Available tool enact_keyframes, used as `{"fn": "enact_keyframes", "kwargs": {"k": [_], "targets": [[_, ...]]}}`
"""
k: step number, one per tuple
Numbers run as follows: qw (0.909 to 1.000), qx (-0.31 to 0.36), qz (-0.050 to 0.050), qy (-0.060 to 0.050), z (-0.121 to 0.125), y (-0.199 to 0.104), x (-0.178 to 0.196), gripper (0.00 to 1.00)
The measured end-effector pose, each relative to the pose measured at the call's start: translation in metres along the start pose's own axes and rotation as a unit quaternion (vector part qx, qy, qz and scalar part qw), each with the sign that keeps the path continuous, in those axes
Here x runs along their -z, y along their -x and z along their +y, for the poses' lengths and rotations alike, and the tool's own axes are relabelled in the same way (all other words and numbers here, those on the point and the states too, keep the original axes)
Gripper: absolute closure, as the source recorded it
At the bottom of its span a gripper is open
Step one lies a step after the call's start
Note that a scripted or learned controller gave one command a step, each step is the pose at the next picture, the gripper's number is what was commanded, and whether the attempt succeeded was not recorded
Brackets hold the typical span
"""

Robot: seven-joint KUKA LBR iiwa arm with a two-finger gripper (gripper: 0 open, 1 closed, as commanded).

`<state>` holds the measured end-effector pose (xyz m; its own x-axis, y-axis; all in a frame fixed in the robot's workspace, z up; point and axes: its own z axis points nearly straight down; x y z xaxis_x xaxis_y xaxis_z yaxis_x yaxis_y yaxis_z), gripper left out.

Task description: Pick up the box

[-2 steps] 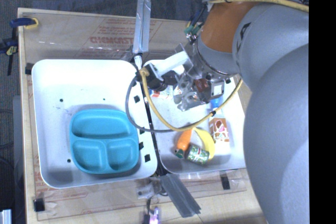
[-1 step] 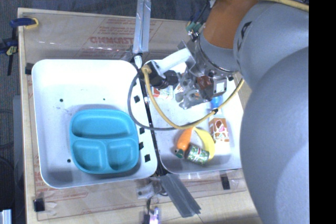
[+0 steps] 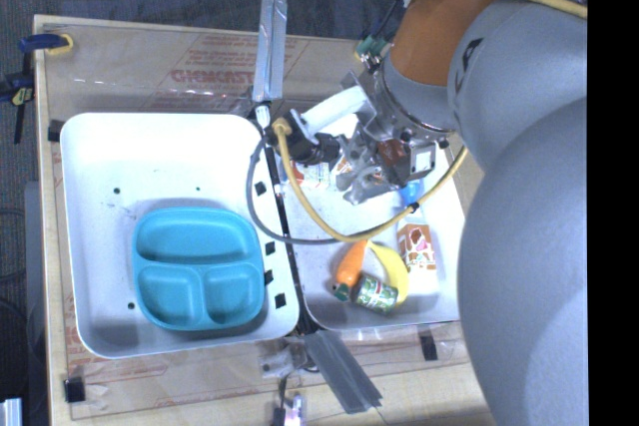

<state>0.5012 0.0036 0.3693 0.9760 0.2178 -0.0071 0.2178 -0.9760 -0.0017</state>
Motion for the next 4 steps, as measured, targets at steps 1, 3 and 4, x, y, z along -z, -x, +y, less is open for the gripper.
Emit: {"fn": "enact_keyframes", "kwargs": {"k": [1, 3, 4], "targets": [[1.0, 0.003, -0.001, 0.0, -0.001, -0.001, 0.009, 1.0], [0.9999, 0.01, -0.004, 0.0, -0.002, -0.002, 0.028, 1.0], [0.9999, 0.013, -0.006, 0.0, -0.003, -0.002, 0.038, 1.0]]}}
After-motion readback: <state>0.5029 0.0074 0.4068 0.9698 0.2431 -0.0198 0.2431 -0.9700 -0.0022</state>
